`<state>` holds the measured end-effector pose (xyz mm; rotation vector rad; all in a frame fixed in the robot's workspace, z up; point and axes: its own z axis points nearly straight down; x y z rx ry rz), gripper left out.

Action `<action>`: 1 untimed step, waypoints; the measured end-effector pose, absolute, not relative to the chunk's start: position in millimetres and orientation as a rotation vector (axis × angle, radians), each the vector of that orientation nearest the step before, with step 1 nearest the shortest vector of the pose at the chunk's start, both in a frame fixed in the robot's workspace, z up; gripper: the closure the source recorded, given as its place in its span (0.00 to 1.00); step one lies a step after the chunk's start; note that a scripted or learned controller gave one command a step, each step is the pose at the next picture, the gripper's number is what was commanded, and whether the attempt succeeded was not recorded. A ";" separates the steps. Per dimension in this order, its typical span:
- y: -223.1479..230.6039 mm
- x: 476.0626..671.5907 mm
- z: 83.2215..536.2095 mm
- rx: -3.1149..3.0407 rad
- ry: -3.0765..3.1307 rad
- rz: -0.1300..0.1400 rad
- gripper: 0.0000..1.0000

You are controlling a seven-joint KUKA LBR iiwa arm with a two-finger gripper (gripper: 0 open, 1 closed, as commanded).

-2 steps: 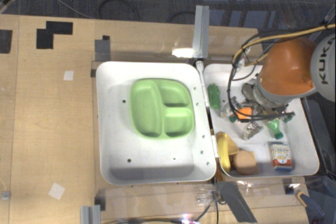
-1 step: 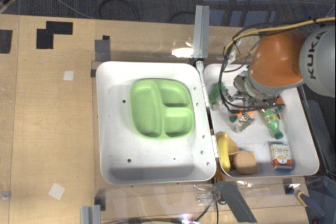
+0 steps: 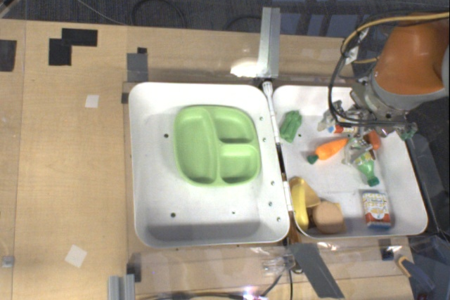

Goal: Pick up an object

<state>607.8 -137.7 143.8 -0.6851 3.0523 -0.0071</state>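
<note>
Camera view: gripper (image 3: pixel 360 144) low over shallow white right bin (image 3: pixel 415 186), right of frame, beside orange toy carrot (image 3: pixel 330 149) and small green bottle (image 3: pixel 366 170). Cannot tell fingers' state. Green divided plastic tray (image 3: pixel 214 144) in left bin (image 3: pixel 151 151).

A green divided tray (image 3: pixel 214 145) lies in the left bin (image 3: pixel 151 221), while the pincer (image 3: pixel 360 140) hangs over the right bin (image 3: pixel 415 218) near a toy carrot (image 3: pixel 330 149).

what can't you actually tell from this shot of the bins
- Gripper: the wrist above hides whether it grips anything.
- Green item under the gripper: partly covered, identity unclear.
- Small carton: label too small to read.
- Yellow item: partly behind the brown block.
</note>
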 end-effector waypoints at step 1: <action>-106.1 593.8 90.4 -0.657 3.056 -0.007 0.00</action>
